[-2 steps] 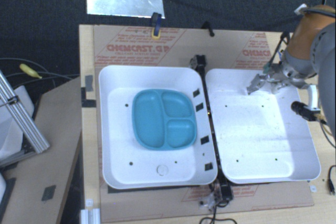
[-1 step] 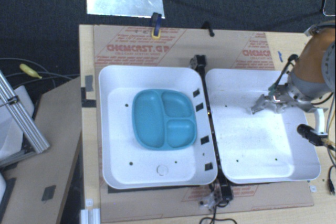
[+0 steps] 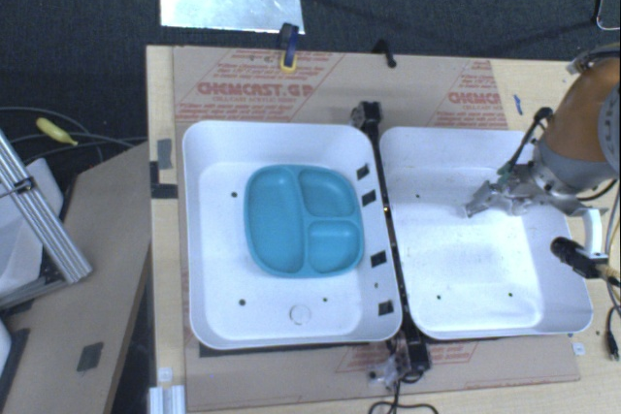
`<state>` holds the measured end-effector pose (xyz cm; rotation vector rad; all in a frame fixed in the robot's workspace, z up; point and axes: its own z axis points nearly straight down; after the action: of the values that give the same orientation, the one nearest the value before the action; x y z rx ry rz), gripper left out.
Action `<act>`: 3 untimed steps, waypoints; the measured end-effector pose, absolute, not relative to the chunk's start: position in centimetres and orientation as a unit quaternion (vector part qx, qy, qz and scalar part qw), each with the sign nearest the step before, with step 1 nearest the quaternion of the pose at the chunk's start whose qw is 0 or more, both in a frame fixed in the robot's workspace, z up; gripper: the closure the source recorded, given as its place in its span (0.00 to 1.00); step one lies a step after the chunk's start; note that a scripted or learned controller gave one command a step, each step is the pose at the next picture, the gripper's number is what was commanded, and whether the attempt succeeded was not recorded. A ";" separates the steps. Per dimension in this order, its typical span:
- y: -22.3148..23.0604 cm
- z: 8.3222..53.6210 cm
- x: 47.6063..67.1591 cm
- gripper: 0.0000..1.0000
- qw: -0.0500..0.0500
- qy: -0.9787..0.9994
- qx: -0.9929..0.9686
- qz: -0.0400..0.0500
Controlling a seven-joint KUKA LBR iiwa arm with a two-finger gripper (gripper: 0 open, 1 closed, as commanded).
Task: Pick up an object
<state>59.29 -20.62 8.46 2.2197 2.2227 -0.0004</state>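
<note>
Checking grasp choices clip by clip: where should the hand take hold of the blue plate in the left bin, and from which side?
Probably its raised outer rim, from above. The plate lies flat in the left bin, so a side approach offers no edge to close on. The right-hand rim faces the hand, which is over the right bin. The ridges between its three compartments are a fallback.

One fixed camera above the bench [image 3: 243, 78], slanted down on both white bins [image 3: 209, 150].
</note>
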 end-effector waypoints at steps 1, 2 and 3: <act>-20.6 8.4 56.8 0.00 0.000 0.707 0.707 0.000; -20.7 9.6 57.0 1.00 0.002 0.708 0.707 0.001; -20.7 10.6 57.1 1.00 0.003 0.708 0.706 0.002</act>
<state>57.10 -20.66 10.62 2.2145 2.2191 0.0065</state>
